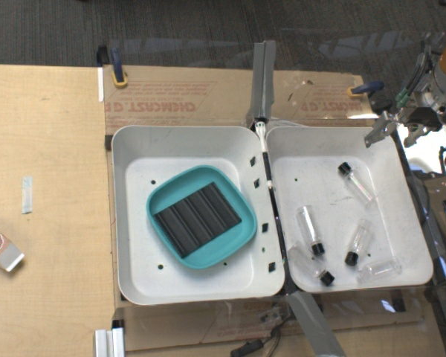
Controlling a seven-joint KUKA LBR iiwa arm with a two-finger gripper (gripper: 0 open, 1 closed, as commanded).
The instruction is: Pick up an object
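The left bin [134, 274] held a teal tray [201, 216] with a dark ribbed insert, lying at a slant and plain to see. The right bin [409, 222] held several clear vials with black caps [355, 181], scattered apart; their glass nearly vanished against the white floor, so the caps marked them better than the bodies did, and their exact number was hard to settle near the bin's lower corner. The arm [424, 95] sat at the upper right, cut off by the edge, above the bin's far corner. Its gripper was lost in clutter there, and whether the jaws stood apart or together could not be told.
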